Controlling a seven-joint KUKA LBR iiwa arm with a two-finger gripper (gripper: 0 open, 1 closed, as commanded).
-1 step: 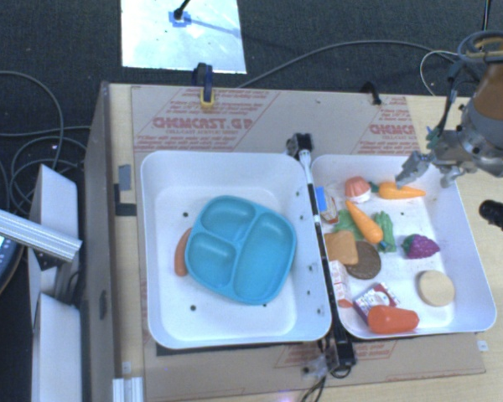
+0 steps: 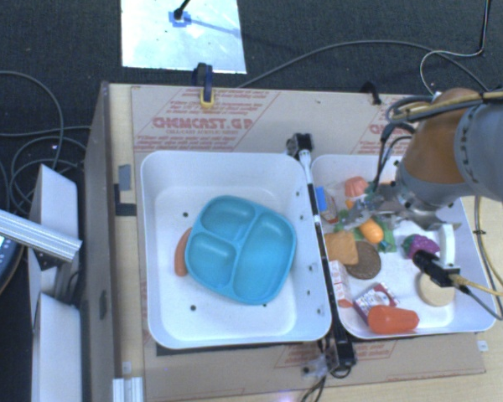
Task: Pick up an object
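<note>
Near edge of right bin (image 2: 474, 325): red pepper-like piece (image 2: 393, 319), small red packet (image 2: 374, 296), pale round disc (image 2: 436, 292). Farther in: brown round cookie (image 2: 366, 260), purple piece (image 2: 420, 245), orange ball (image 2: 370, 231). In left bin (image 2: 155, 224), blue divided plate (image 2: 239, 248) mid-floor, orange sausage (image 2: 181, 252) touching its left rim. Gripper (image 2: 384, 208) low over right bin's middle; opening and grasp cannot be told. Beyond: cardboard-topped bench (image 2: 226, 111), dark carpet (image 2: 50, 32), cables (image 2: 25, 132), metal sheet (image 2: 182, 23).

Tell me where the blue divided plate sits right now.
In the camera view, the blue divided plate lies in the left bin, roughly at its centre, with an orange sausage-shaped piece against its left edge.
</note>
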